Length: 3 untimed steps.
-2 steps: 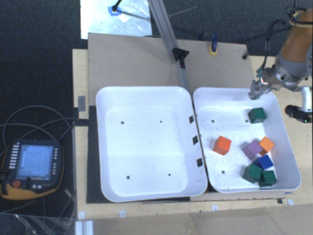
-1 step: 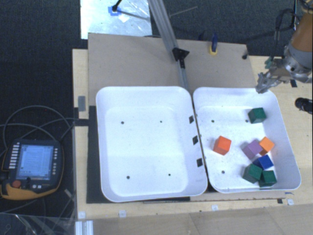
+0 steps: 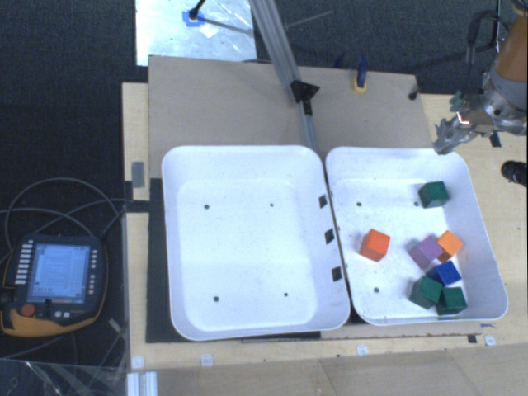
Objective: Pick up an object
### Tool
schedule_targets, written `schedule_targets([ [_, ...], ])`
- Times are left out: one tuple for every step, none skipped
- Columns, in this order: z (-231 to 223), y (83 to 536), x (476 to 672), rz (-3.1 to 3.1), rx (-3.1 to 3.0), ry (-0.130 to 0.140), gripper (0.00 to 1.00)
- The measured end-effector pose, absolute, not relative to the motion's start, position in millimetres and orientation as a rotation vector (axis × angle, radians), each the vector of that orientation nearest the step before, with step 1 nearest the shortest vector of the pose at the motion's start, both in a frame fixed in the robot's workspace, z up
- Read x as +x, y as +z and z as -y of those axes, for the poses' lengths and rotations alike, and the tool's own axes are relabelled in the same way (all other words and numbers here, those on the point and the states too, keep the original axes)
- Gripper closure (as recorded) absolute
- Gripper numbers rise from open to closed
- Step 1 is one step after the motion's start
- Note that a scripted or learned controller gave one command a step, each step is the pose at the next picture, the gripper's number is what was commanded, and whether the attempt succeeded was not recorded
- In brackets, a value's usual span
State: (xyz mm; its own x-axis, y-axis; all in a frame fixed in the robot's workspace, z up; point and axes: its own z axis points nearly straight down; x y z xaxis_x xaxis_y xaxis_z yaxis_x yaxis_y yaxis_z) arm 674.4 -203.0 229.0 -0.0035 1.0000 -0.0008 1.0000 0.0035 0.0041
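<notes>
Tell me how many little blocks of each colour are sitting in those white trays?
Green blocks: 3
Orange blocks: 2
Purple block: 1
Blue block: 1
Total: 7, all in the right bin

Bench (image 3: pixel 247 97): two bins side by side, touching along inner edges. Left bin (image 3: pixel 247 242). Right bin (image 3: pixel 388 188): seven blocks, all in right half. Lone block (image 3: pixel 433 194) near far right corner. Single block (image 3: pixel 374 244) toward centre, apart from others. Cluster of five (image 3: pixel 437 272) at near right corner, blocks touching. Gripper (image 3: pixel 450 134) above far right rim of right bin. Pendant (image 3: pixel 54 283) on floor left of bench. Pole (image 3: pixel 276 35) slanting behind bins.
</notes>
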Motion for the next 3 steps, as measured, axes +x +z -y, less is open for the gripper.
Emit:
schedule_targets([
  [156, 223, 656.4, -2.232, 2.212, 0.002, 1.0],
  [114, 224, 643.1, -2.232, 2.212, 0.002, 1.0],
  [61, 216, 633.9, -2.234, 2.211, 0.002, 1.0],
])
